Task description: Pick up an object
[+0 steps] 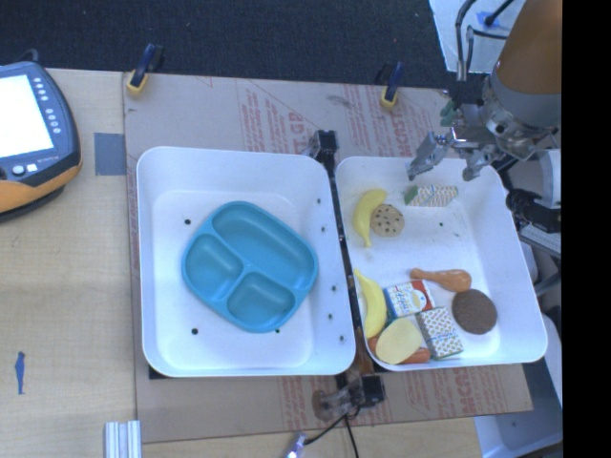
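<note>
My gripper [447, 163] hangs open over the back of the right bin [496, 218], with nothing between its two spread fingers. Just below it lies a small pale packet [434, 195]. A banana [366, 213] and a round cookie [387, 220] lie to the left of that. Toward the front of the bin sit an orange drumstick [445, 278], a brown disc [474, 311], a small carton [408, 300], a patterned box [441, 332], a second banana [371, 304] and a yellow-and-orange piece [399, 343].
The left bin [162, 256] holds a blue divided plate [250, 265]. A black divider clip [325, 145] sits between the bins at the back. A pendant with a screen [29, 132] lies at the far left of the bench. Clamps [141, 70] hold the board's back edge.
</note>
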### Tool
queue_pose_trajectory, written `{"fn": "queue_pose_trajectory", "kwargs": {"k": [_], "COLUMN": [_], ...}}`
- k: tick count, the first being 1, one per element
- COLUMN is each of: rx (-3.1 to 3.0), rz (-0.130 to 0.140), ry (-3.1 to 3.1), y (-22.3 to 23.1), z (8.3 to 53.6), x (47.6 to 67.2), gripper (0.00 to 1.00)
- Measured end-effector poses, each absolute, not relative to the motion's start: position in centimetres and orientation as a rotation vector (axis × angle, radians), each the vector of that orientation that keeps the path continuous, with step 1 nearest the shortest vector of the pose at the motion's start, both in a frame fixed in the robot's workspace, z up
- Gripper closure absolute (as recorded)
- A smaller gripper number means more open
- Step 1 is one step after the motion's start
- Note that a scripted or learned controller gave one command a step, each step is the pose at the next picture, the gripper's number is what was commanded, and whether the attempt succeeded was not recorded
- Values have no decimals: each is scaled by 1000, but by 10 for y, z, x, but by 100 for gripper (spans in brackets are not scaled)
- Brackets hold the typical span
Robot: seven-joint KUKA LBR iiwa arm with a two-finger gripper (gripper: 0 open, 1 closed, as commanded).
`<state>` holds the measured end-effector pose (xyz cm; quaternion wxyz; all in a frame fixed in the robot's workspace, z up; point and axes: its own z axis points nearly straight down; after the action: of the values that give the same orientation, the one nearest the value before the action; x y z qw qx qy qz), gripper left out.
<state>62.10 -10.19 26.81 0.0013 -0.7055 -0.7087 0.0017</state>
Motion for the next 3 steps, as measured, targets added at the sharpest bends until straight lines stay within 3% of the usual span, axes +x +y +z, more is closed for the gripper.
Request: {"fn": "queue_pose_trajectory", "kwargs": {"k": [1, 2, 3], "rx": [-2216, -2215, -2222], "rz": [-1, 7, -12], "ry": [-2234, -2228, -2236], "y": [-99, -97, -133], "z": [124, 114, 100], "x": [659, 656, 579], "gripper": [0, 0, 0]}}
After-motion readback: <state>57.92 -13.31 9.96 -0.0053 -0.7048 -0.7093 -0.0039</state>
